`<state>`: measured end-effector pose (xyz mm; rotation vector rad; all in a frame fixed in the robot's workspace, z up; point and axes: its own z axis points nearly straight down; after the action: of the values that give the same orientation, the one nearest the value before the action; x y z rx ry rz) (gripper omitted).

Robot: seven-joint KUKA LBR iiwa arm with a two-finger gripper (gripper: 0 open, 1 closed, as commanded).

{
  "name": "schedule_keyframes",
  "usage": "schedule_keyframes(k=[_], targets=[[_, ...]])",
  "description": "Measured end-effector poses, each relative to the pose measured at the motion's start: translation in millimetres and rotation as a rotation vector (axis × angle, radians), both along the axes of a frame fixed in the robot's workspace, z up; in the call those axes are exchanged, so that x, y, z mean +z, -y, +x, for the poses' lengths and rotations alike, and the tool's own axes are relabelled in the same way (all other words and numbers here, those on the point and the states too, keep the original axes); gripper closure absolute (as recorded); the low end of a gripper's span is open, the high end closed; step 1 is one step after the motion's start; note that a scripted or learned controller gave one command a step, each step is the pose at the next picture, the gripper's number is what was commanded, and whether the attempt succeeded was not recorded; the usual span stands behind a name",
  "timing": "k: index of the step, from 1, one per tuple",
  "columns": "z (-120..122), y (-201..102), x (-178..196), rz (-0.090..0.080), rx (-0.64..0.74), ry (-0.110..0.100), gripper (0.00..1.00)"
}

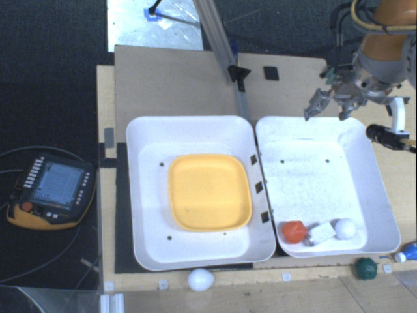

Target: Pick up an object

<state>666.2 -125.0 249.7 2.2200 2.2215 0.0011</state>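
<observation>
Three small objects huddle in the near corner of the right bin (365, 175): an orange-red ball (293, 231), a small white block (320, 233) and a white ball (345, 227), the block touching the white ball and lying just beside the orange-red one. The gripper (330, 107) hangs over the bin's far rim, well apart from them, fingers spread and nothing between them. Judging from this, the tight cluster is the hazard: fingers coming down on one piece could nudge its neighbours, and either ball could roll off or squirt out of a pinch; the near wall, close behind them, leaves little room for a finger. The left bin (146, 175) holds a yellow square plate (210, 191), broad and shallow, likely hard to pinch. Outside the bins, a white egg-shaped object (201, 279) and a dark green ball (366, 268) lie on the bench's near edge, and a teach pendant (52, 194) sits far left.
</observation>
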Motion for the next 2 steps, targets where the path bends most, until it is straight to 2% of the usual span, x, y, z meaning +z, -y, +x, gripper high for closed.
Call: schedule_keyframes(k=[1,2], targets=[[-1,4,-43,0.000,-0.001,-0.003,0.00],[4,-4,-97,0.001,0.000,-0.004,0.00]])
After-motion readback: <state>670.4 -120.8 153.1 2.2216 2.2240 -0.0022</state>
